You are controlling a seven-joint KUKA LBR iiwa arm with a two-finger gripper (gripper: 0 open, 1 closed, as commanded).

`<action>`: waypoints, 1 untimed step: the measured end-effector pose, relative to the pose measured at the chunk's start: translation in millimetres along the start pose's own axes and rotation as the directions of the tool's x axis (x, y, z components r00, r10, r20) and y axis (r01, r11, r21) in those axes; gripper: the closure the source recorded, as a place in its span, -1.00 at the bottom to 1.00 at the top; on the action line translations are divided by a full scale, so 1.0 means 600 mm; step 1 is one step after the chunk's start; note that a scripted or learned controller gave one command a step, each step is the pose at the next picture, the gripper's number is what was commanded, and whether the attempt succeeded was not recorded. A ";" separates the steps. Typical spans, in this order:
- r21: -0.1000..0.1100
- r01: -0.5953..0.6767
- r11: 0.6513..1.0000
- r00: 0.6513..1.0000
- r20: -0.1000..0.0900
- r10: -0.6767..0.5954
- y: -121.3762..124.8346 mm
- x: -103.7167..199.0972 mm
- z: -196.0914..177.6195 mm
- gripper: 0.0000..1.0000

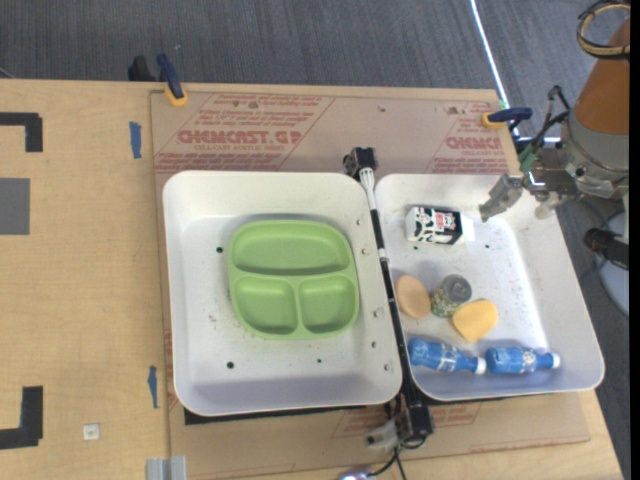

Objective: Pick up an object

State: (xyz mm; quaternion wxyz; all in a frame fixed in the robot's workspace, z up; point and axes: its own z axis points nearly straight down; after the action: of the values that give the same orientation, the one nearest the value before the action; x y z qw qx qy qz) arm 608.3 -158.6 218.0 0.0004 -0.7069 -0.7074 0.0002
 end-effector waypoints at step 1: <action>-0.005 0.221 0.975 0.975 0.001 -0.221 0.014 0.093 0.219 -1.00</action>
State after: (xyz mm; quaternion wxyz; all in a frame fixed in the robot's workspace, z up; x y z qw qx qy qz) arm 616.3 -102.9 86.6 -0.0017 -0.6238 -0.7816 -0.0014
